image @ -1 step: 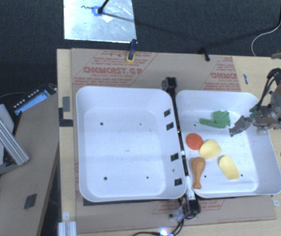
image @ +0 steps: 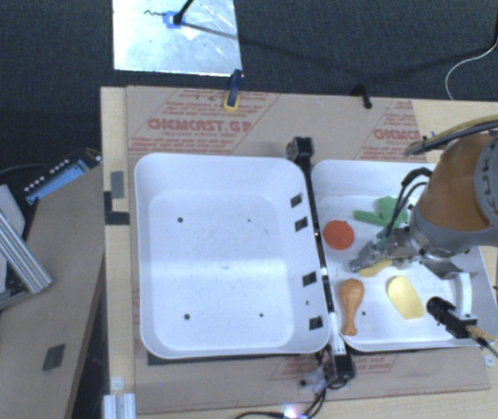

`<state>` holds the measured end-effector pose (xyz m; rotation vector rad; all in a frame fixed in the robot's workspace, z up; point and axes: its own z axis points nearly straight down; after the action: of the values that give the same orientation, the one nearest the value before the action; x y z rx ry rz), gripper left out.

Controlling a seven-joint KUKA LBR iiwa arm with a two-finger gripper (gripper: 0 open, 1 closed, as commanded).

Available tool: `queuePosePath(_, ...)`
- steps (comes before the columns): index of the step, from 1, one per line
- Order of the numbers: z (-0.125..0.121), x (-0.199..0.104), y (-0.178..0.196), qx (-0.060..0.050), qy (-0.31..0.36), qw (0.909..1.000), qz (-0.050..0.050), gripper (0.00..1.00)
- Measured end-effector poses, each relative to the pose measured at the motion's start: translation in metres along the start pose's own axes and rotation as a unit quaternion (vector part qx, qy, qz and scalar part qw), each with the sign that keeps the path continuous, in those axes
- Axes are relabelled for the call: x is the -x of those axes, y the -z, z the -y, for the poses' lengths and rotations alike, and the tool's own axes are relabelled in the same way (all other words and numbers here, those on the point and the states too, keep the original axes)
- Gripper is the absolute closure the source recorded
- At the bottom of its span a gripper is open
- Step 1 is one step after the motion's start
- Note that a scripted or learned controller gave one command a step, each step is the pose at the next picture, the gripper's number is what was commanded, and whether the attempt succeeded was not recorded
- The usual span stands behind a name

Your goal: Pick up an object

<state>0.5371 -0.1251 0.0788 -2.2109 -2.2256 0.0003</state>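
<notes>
Your tool [image: 369, 257] sits low in the right white plastic bin [image: 344, 177], over a small yellow piece [image: 372, 269] beside the round red-orange ball [image: 338, 234]. You cannot tell how it is set. The green plastic toy [image: 383, 211], pale yellow oval block [image: 405, 297] and orange drumstick-shaped toy [image: 351, 302] crowd close, so a descent may shove a neighbour or pinch only an edge that slips free.

A shiny metal sheet [image: 176, 23] lies on dark carpet [image: 39, 59] beyond the brown board [image: 205, 116] (red lettering printed across it); 1 yellow clip [image: 231, 103] sits at its edge.
</notes>
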Motion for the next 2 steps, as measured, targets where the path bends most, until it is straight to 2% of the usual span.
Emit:
queuePosePath(1, -0.059, -0.038, 0.007, 0.005, 0.002, 1.0000, 0.001, 0.00)
queuePosePath(2, -0.057, -0.034, 0.017, 0.004, -0.001, 1.0000, 0.002, 1.00)
